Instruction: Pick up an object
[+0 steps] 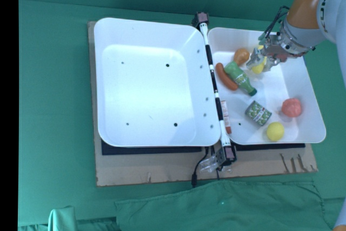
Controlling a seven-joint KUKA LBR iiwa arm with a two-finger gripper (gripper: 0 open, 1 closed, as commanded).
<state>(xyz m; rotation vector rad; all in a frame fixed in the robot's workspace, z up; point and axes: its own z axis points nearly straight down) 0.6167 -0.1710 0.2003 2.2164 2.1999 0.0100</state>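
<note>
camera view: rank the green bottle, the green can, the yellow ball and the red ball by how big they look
1. green bottle, clearly the longest
2. green can
3. red ball and yellow ball: too alike to rank

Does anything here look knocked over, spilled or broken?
Nothing looks spilled or broken. The green bottle and the can lie on their sides in the right bin, loose among the other items. The gripper is near a yellow item.
</note>
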